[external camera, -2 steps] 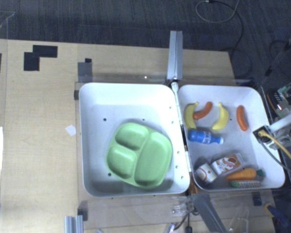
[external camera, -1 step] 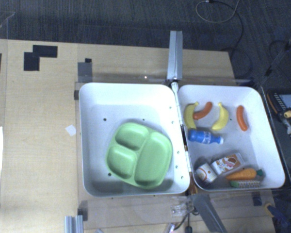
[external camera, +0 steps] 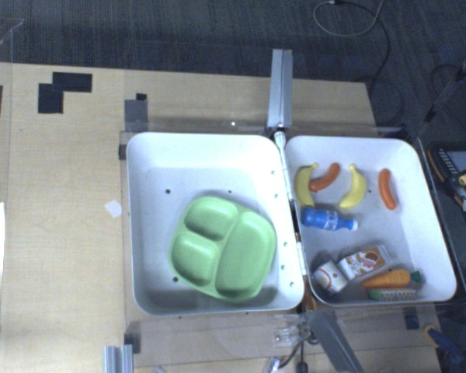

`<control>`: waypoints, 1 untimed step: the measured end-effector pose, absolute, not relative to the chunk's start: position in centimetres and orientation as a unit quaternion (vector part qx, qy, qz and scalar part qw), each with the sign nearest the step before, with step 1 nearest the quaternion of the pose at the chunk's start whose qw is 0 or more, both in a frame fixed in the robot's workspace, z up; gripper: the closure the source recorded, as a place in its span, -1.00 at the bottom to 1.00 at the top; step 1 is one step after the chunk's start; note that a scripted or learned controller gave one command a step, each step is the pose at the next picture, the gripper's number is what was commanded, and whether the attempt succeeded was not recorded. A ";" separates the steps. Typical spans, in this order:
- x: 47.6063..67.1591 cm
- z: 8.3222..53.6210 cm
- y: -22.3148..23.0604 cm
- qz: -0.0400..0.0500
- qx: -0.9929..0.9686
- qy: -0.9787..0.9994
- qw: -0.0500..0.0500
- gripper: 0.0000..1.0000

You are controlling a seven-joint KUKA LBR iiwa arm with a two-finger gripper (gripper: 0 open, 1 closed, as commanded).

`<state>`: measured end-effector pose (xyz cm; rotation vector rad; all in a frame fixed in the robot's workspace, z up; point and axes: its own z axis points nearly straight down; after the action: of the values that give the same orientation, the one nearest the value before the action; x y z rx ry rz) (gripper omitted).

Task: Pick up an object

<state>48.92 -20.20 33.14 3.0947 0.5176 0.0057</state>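
We have not picked anything yet. The toys wait in the right bin (external camera: 431, 231): a blue bottle (external camera: 327, 220), bananas, hot dogs, a carrot (external camera: 388, 279). We cannot tell how the gripper stands. Next we must come down over one toy.

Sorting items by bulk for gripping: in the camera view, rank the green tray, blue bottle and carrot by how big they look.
1. green tray, by far largest
2. and 3. blue bottle and carrot look alike; unranked.
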 end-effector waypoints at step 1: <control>49.1 34.2 -20.1 0.002 0.985 0.170 0.003 1.00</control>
<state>49.07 -20.13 34.17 3.0901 0.5345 0.0071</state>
